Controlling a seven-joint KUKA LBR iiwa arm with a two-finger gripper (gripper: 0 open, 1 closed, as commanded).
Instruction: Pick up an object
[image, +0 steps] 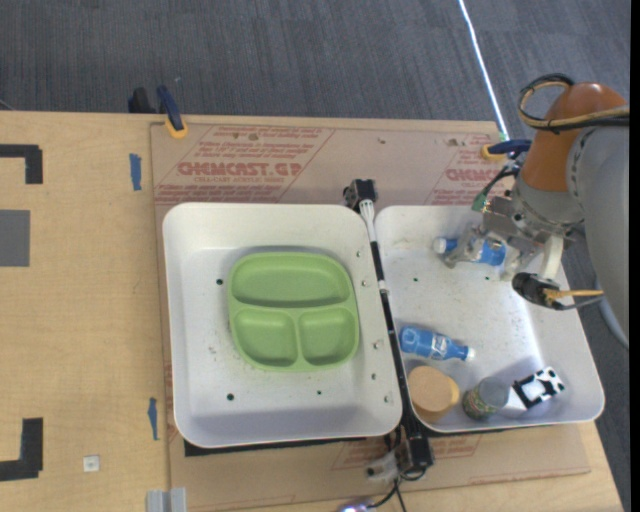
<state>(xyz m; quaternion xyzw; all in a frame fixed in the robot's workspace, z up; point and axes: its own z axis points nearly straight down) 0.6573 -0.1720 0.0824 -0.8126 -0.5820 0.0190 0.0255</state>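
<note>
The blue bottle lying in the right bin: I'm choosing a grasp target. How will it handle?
The blue bottle lies on its side, so a push would probably roll it. It looks like small plastic, likely light. Its rounded body may slip between fingers.

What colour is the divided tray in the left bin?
Light green tray, clearest in the camera view.

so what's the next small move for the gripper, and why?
Probably a short descent. The gripper sits over the right bin's far end, at a small blue and white object, but the view doesn't show anything between its fingers. The blue bottle lies further off, mid-bin.
</note>
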